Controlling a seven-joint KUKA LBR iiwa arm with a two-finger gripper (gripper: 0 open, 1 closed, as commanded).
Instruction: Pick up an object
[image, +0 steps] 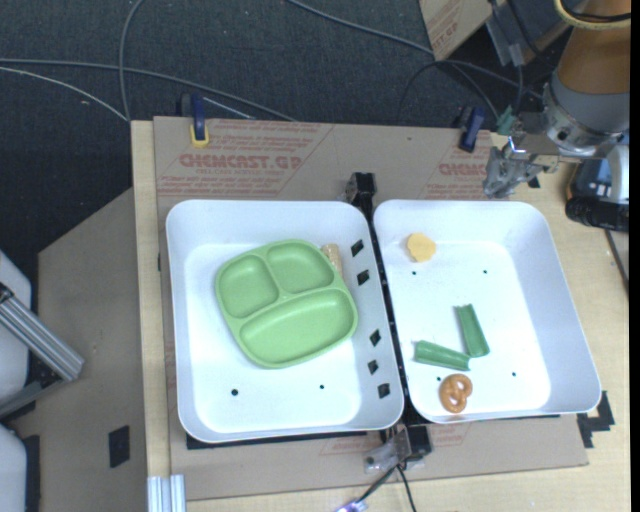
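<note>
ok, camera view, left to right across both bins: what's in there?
green divided plate → small tan piece at the plate's far right edge → yellow piece → pretzel → gripper, above the right bin's far rim. The two green sticks overlap the pretzel's span, so left out.

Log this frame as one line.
gripper: above right bin's far rim, holding nothing | right bin: yellow piece, two green sticks, pretzel | left bin: green plate

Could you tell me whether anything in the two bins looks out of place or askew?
Only mildly: the green divided plate lies rotated against the left bin, with a small tan item tucked at its far corner. The right bin's pieces lie scattered but intact.
</note>
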